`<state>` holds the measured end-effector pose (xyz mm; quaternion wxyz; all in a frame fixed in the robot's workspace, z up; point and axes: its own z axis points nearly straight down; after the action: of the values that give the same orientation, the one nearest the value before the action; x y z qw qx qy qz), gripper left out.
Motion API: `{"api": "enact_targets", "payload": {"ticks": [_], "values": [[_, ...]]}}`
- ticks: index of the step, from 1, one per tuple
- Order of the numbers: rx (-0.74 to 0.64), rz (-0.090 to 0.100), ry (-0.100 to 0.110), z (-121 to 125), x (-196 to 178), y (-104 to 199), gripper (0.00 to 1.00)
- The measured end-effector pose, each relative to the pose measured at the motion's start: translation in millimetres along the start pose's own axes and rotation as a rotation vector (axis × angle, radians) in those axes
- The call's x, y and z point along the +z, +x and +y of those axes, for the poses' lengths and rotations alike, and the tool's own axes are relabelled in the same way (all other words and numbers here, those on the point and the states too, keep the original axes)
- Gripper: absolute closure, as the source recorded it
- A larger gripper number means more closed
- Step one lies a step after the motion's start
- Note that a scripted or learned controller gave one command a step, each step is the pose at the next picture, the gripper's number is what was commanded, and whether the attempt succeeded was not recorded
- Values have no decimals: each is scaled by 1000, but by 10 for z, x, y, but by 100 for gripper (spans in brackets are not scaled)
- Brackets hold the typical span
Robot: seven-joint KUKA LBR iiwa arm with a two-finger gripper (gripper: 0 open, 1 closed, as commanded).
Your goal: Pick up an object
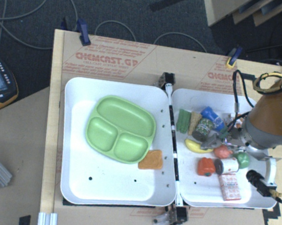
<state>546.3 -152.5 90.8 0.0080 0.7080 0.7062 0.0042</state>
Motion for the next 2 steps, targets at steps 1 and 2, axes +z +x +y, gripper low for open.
{"api": "enact_targets", "payload": {"ticks": [1,2], "values": [[-1,0,2,0,1,115,0],[-2,6,18,-214,58,154,0]]}}
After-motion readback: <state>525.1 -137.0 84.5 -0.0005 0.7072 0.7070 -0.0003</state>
